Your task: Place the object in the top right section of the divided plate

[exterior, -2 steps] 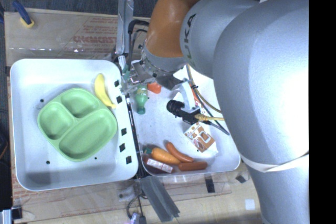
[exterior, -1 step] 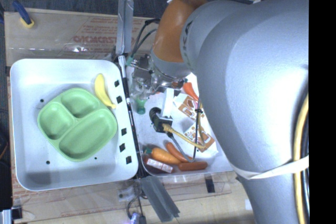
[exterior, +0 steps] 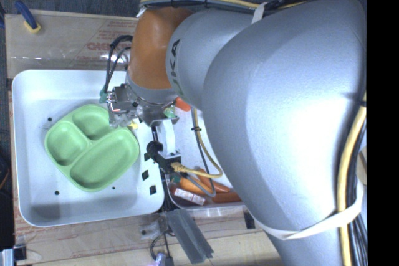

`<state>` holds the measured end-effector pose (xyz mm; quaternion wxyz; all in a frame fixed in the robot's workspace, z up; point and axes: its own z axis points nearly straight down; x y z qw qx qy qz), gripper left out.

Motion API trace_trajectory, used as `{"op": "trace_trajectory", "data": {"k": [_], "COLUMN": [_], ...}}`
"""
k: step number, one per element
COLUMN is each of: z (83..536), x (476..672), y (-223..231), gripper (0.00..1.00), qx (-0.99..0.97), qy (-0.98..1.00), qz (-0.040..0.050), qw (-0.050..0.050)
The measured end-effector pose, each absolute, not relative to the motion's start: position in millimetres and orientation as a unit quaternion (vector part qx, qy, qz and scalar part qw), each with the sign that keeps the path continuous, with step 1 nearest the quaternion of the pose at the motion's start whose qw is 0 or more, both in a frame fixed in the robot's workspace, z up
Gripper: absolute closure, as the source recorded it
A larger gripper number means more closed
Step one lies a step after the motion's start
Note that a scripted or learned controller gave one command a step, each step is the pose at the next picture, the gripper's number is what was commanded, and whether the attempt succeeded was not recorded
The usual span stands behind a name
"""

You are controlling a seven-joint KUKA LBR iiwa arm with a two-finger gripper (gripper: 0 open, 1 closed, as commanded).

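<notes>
Nearest the camera, the big grey arm (exterior: 280, 109) swings in from the right and covers most of the right-hand bin (exterior: 206, 205), where only a few orange and pale items (exterior: 199, 187) peek out along the bottom edge. Which of them, if any, is the task's object I cannot tell, and nothing is visibly carried at the wrist.

Below the orange band, the gripper (exterior: 128, 110) hangs over the right rim of the green divided plate (exterior: 92, 146), which lies in the left bin (exterior: 37, 209) on the table. Whether the jaws are open or closed is hidden by the wrist hardware.

The plate's upper right section (exterior: 92, 119) sits just left of the gripper, almost touching, so the coming move looks like a short shift leftward.
</notes>
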<state>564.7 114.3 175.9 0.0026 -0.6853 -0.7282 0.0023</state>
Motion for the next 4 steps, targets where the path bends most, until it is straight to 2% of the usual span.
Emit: {"op": "trace_trajectory", "data": {"k": [1,2,3,4], "z": [112,191,191,209], "x": [553.4,516.2,587.9,598.6], "y": [125,82,72,26], "gripper": [1.00,1.00,1.00,1.00], "qx": [-0.857,-0.904,-0.995,-0.995], "qy": [-0.516,-0.428,-0.103,-0.104], "qz": [0.0037,0.0022,0.0007,0.0020], "qw": [0.003,0.002,0.000,0.001]}}
